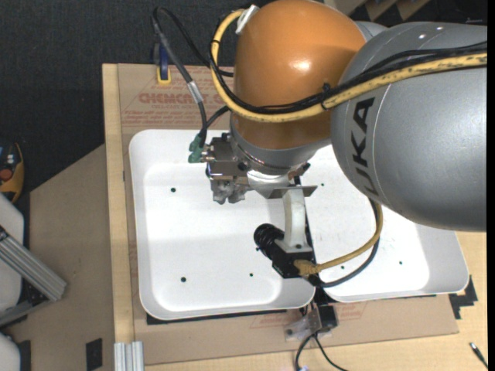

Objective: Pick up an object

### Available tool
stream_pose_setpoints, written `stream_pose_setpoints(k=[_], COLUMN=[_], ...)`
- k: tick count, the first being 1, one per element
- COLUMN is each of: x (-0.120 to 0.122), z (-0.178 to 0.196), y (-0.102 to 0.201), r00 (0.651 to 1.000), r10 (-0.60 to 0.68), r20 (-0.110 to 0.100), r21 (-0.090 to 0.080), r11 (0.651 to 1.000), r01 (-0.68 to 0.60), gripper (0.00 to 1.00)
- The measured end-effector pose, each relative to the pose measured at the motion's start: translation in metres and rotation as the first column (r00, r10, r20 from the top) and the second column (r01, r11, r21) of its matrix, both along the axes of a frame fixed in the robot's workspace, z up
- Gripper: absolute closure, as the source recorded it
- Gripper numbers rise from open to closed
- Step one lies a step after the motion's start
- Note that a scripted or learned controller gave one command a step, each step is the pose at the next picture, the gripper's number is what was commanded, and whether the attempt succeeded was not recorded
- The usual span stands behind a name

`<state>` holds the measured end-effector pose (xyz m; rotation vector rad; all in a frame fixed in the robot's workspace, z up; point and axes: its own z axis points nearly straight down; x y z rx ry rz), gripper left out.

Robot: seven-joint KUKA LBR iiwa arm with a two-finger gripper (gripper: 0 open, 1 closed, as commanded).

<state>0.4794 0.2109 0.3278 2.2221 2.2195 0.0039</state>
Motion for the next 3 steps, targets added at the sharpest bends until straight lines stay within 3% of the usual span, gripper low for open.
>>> stream_pose_setpoints(k=[1, 2, 3], x=[-0.002, 0.011, -0.001], z=[-0.084, -0.010, -0.015], y=[0.014, -0.057, -0.057], r00=[1.000, 1.000, 1.000], r10=[0.001, -0.007, 0.000], r20=[-0.013, 0.005, -0.005], r21=[-0.005, -0.001, -0.001], r11=[1.000, 1.000, 1.000], r01=[-0.001, 0.007, 0.000], gripper=[1.00, 1.00, 1.00])
